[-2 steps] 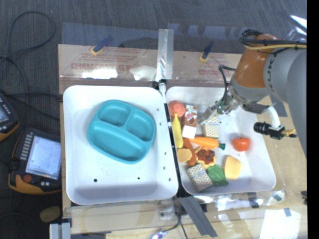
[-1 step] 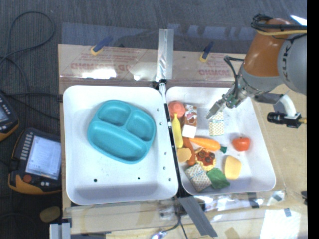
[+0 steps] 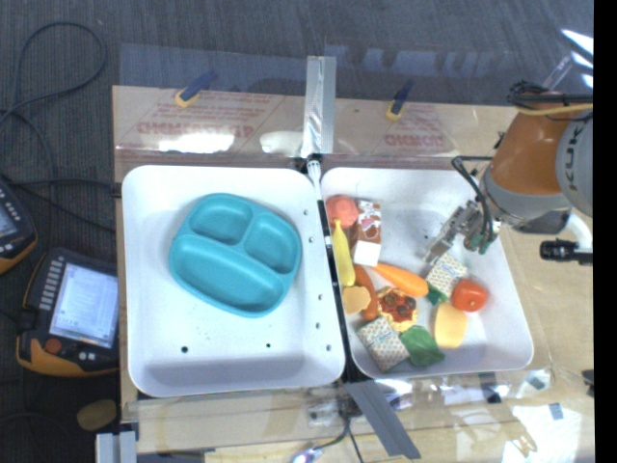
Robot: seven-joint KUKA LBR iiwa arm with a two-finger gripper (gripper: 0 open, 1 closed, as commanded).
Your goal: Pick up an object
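The checkered packet (image 3: 446, 273) lies in the right bin (image 3: 516, 340), just above-left of the red tomato (image 3: 469, 296) and right of the carrot (image 3: 402, 279). The gripper (image 3: 461, 231) hangs close above it, so the packet sits just below and slightly left of the fingertips. The fingers seem slightly parted with nothing between them, though the view is too blurred to be sure.

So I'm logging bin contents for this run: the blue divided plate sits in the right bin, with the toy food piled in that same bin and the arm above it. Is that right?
Not quite. The camera view shows the blue divided plate in the left bin, alone. The toy food is piled in the right bin, with the arm above that bin.
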